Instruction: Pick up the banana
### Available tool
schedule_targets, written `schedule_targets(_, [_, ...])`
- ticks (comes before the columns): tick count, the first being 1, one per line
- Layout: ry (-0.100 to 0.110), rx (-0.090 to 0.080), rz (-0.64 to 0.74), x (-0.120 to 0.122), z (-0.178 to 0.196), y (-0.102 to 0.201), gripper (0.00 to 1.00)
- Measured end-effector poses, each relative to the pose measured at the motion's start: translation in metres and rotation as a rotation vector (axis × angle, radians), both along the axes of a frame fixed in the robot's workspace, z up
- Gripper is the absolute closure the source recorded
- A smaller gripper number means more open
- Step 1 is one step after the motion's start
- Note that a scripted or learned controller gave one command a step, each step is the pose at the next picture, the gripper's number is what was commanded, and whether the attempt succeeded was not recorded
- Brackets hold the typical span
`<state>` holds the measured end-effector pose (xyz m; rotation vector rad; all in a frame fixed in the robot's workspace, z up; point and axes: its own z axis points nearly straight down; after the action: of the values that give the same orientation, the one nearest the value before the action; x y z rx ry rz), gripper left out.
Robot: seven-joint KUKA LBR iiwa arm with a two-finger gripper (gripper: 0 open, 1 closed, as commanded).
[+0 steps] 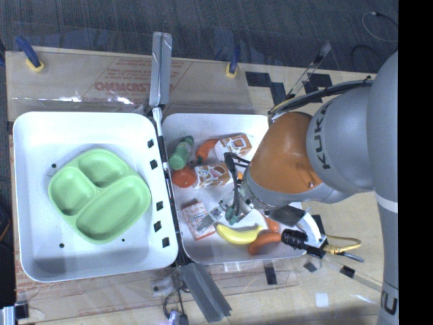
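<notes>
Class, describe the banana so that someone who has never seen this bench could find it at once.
Start at the right-hand white bin, the one the grey and orange arm reaches into. Go to its near edge, just below the gripper. There lies the banana, a curved yellow fruit between a small red-printed packet and an orange carrot-like piece; nothing else there is plain yellow.

The grey arm with its orange band (298,158) hides the right white bin's (203,122) right half. The pincer's (235,212) finger state is too small to tell.
</notes>
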<state>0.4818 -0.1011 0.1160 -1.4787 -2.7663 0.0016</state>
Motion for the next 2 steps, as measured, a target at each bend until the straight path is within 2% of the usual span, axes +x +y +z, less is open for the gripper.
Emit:
schedule_targets(1, [0.0,0.0,0.005,0.001,0.01,0.0,1.0])
schedule_targets(2, [-0.004,-0.001,0.131,0.092,-0.021,-0.035,1.0])
